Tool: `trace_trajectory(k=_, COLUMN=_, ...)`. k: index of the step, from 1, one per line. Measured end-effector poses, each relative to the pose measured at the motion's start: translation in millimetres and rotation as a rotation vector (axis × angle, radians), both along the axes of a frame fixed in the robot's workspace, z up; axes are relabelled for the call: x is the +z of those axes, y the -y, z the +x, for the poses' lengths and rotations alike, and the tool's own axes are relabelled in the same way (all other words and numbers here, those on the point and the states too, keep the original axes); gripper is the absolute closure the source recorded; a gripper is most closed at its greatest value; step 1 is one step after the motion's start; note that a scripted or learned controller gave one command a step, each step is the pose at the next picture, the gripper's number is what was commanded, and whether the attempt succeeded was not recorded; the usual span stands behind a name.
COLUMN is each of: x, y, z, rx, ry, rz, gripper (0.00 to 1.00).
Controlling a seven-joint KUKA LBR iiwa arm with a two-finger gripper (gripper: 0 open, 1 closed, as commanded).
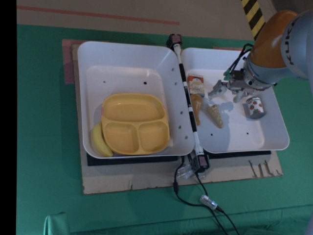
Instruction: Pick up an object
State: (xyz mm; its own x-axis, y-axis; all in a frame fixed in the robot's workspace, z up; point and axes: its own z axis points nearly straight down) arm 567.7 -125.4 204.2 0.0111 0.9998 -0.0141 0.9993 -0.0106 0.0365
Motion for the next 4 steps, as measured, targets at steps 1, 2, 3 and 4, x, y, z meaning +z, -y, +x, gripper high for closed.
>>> trace_trajectory(k=1, x=15.0, y=2.4, z=2.3, rx=-0.006, ry=0.013, rz=-0.004, gripper=1.0)
trace_trajectory(k=2, x=14.9, y=2.4, z=2.2, rx=-0.006, ry=0.012, rz=-0.004, gripper=0.0)
trace_trajectory(k=3, x=-14.1, y=-5.8, z=-29.0, rx=0.003, ry=-0.018, rz=0.008, gripper=0.0)
trace_trajectory(k=4, x=1.2, y=-3.0, z=-26.3, rx=-0.004, ry=-0.004, rz=0.004, gripper=1.0)
